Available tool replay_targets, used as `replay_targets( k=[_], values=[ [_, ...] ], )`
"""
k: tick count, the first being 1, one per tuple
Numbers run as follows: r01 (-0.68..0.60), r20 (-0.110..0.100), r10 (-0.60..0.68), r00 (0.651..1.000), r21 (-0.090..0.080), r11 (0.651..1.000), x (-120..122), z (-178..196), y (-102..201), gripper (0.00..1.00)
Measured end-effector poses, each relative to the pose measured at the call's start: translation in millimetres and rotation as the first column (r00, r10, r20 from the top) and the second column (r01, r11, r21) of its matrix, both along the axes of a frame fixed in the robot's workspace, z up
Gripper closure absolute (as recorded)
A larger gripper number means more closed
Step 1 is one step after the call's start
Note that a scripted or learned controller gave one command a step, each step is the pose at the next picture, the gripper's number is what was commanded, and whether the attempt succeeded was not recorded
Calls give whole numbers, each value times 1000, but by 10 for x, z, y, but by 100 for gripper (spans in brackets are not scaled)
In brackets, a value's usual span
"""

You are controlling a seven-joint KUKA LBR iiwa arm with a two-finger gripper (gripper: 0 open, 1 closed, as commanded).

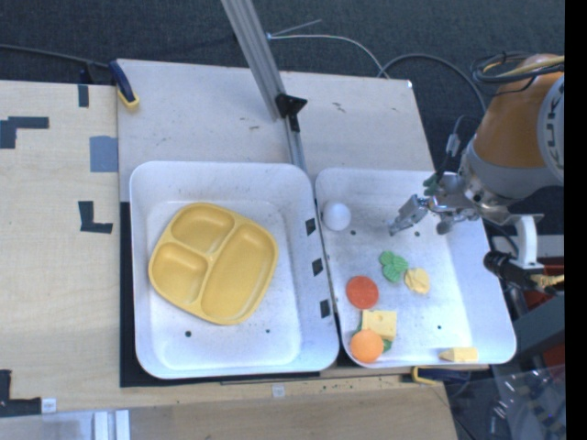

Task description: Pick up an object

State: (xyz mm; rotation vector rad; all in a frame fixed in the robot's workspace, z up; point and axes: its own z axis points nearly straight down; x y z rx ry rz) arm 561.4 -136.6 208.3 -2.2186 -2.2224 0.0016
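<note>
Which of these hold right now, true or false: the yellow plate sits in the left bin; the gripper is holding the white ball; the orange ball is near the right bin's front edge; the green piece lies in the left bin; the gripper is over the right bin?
1. The yellow divided plate sits in the left bin. True.
2. The gripper holds the white ball. False: the ball lies apart from it, near the right bin's left wall, with nothing seen between the fingers.
3. The orange ball lies near the right bin's front edge. True.
4. The green piece lies in the left bin. False: it lies in the right bin, beside a pale yellow piece.
5. The gripper is over the right bin. True.
</note>
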Motion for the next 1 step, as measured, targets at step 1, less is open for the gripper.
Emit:
replay_targets(
  k=[1],
  values=[
    [3,-5,-3,1000,0,1000,-377,-266,-42,0]
  ],
)
